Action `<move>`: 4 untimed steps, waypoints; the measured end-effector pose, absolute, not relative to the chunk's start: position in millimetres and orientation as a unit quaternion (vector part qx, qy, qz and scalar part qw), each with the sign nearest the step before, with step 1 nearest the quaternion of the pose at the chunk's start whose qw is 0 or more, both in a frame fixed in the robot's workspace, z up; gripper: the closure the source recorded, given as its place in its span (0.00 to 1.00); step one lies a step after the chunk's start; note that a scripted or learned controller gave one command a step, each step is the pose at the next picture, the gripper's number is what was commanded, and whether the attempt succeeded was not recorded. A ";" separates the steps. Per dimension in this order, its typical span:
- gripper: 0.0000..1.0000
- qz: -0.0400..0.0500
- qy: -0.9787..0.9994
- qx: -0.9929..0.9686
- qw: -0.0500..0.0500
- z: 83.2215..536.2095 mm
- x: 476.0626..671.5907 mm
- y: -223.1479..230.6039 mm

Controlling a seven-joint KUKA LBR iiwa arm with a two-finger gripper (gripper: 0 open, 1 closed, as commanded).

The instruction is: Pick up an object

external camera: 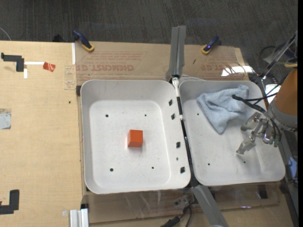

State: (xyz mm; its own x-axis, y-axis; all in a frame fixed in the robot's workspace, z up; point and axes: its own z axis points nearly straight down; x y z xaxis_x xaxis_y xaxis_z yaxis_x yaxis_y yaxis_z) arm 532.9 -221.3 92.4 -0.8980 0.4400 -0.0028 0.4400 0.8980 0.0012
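nearest the camera, along the bottom edge of the view, grey metal frame bars (208,207) and a dark cable (175,217) lie under the bench lip, and a small black bracket (12,198) sits on the pale wooden board (38,141) at the lower left.

just above them stand the two shallow white plastic bins, side by side and touching along a clipped seam. the left bin (94,174) holds a small orange-red cube (135,138), resting flat on the floor a little below the middle, well apart from every wall. the right bin (213,174) holds the metal two-finger gripper (247,138), which hangs low over the right half of the floor, its shadow just under it; whether its fingers are spread or pressed together i cannot tell, and nothing shows between them. the grey arm with its orange band (286,98) enters from the right edge above the gripper, trailing black cables.

farther back in the right bin, a crumpled pale blue cloth (220,108) lies against the rear wall, near the gripper but apart from its tip.

beyond the bins, a sheet of brown cardboard with reversed print (123,63) is held by two blue-and-yellow clamps (84,41), and a grey upright post (177,51) rises between the bins. dark carpet (118,8) fills the far background.
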 end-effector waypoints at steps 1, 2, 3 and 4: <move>1.00 0.001 0.974 0.226 0.004 102.5 534.4 -221.1; 1.00 0.000 0.964 0.265 0.002 95.2 556.6 -215.6; 1.00 0.000 0.964 0.267 0.003 103.7 575.3 -222.3; 1.00 0.000 0.944 0.330 0.003 176.0 612.5 -222.0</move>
